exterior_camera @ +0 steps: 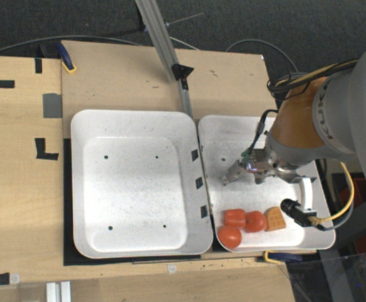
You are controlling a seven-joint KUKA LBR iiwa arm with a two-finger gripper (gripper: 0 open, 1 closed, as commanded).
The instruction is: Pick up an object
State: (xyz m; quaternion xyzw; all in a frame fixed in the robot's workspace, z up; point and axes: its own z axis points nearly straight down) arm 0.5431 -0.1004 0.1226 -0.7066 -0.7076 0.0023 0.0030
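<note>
My gripper hangs over the middle of the right bin, with the arm reaching in from the right. Its two grey fingers stand apart, open, with nothing between them. Three red rounded objects lie along the bin's near edge: one, a second to its right, and a third in front. A tan-orange block rests just right of them. All of these lie below the gripper and apart from it.
The left bin sits beside the right one, their rims meeting at the centre. A slanted metal pole rises behind the bins. A blue clamp is at the bench's far left.
</note>
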